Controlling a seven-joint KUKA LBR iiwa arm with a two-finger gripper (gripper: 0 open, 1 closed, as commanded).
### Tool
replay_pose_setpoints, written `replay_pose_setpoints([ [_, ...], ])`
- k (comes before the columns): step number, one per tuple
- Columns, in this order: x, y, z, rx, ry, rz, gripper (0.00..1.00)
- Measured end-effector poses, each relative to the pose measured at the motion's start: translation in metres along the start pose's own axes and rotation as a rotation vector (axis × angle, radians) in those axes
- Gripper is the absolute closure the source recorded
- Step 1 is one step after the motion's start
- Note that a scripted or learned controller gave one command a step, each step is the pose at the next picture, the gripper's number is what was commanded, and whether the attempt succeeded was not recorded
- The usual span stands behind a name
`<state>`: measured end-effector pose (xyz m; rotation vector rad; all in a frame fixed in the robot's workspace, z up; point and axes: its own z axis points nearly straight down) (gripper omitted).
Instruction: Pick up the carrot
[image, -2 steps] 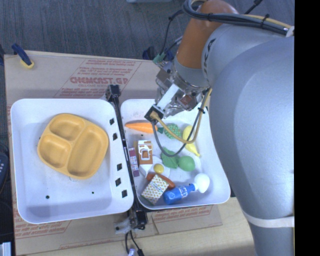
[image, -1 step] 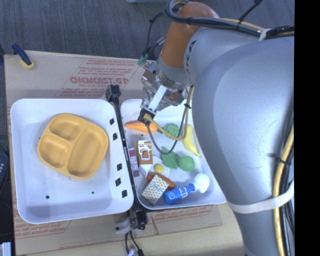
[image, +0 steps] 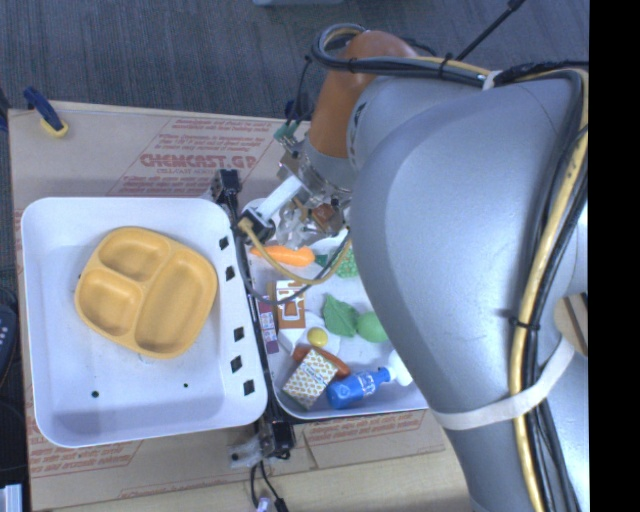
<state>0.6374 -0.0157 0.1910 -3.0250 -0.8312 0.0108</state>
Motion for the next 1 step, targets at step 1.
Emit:
replay_pose_setpoints([
  [1, -0.0421, -0.0030, -0.0568, -0.001, 0.001, -0.154, 1.00],
])
